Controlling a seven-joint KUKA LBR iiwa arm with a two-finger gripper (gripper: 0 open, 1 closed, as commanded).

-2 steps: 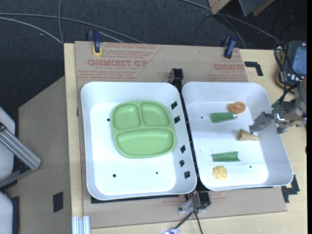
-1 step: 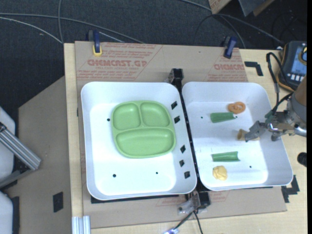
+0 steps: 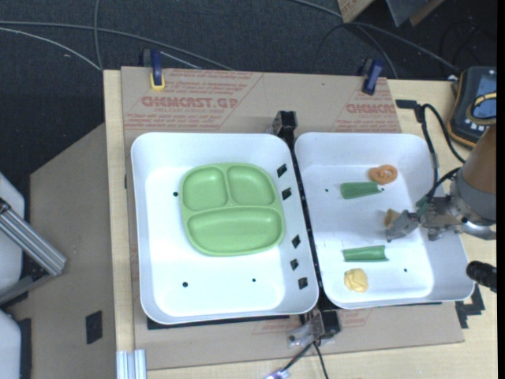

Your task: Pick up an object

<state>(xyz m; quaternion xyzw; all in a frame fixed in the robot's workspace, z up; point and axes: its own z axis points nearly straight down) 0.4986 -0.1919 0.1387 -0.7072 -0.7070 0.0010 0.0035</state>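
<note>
I see the gripper (image 3: 400, 223) low inside the right bin (image 3: 410, 283), near its right wall, with the arm (image 3: 473, 192) reaching in over that wall. The fingers are dark and blurred against each other, so I cannot tell how the jaws stand, and I see nothing between them.

Taking the gripper as my landmark: a green piece (image 3: 360, 189) lies up and to the left of it, well apart, and an orange ring (image 3: 384, 174) sits just beyond that piece, toward the bin's far wall. A second green piece (image 3: 365, 253) lies just below and left of the gripper, close but apart. A yellow lump (image 3: 356, 279) rests farther down, near the bin's front wall.

Far to the gripper's left, in the left bin (image 3: 158, 290), a green plate (image 3: 232, 209) with three compartments lies flat.
</note>
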